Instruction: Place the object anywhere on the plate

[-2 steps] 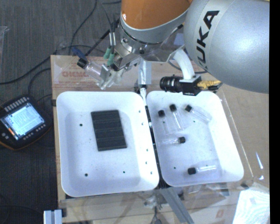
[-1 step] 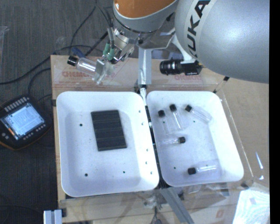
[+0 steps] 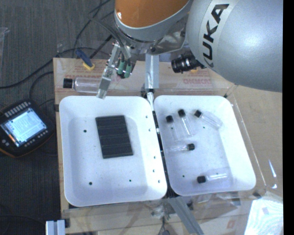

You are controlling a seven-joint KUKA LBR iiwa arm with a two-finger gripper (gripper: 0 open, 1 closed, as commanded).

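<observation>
Vials (image 3: 183, 125), clear with black caps, lie scattered across the right bin (image 3: 239, 160), and that is where the task's things are right now: 5 of them by the count from above. 3 sit in the far half of the bin, close together: 1 cap near the bin's inner wall, 1 tube beside it pointing toward the near side, and 1 angled off toward the right wall (image 3: 206, 117). A 4th lies on its side near the middle of the bin (image 3: 183, 148), cap to the right. The 5th rests toward the near edge (image 3: 212, 177), cap to the left, tube running right.

Over in the left bin (image 3: 73, 183), the plate (image 3: 114, 136), a dark ribbed rectangle, lies flat a little beyond the bin's centre, tilted slightly, and well apart from every vial.

The gripper (image 3: 106, 80) hangs beyond the far rim of the left bin, above the bench's back ledge (whether its fingers are apart or together cannot be told from this angle). The arm's grey body and orange band (image 3: 147, 11) loom large across the top.

A 6th vial (image 3: 80, 84) lies on the ledge outside the bins, just left of the gripper. A handheld pendant with a lit screen (image 3: 22, 127) sits on the floor to the left of the bench.
</observation>
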